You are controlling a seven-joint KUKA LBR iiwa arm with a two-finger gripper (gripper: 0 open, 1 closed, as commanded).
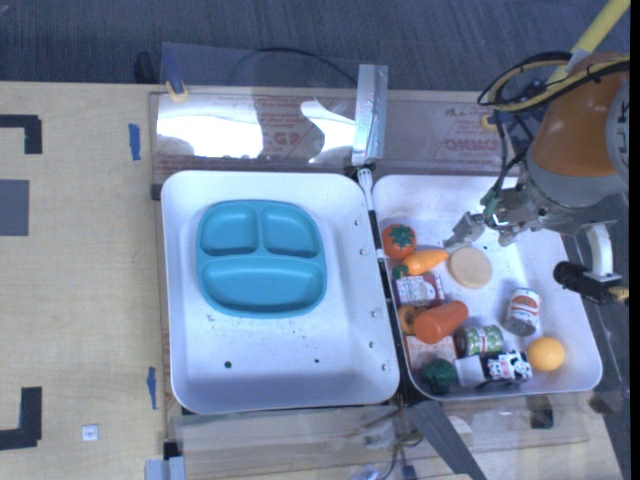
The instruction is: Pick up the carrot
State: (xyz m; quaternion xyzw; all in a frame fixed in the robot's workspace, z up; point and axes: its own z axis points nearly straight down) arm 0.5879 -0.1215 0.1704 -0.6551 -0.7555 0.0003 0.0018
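The carrot (426, 261) is a small orange piece with a green tip. It lies near the left wall of the right bin (580, 298), just below a red tomato (399, 238). My gripper (485, 230) hangs over the back of the right bin, up and to the right of the carrot and apart from it. It is open, with nothing between its fingers. A round beige disc (470, 268) lies between the carrot and the spot under the gripper.
The right bin also holds a red packet (417, 289), a red-orange pepper (440, 321), a green can (480, 340), a small tin (521, 310), an orange (546, 354) and a cow-patterned carton (505, 367). A blue divided plate (262, 258) sits in the left bin (275, 368).
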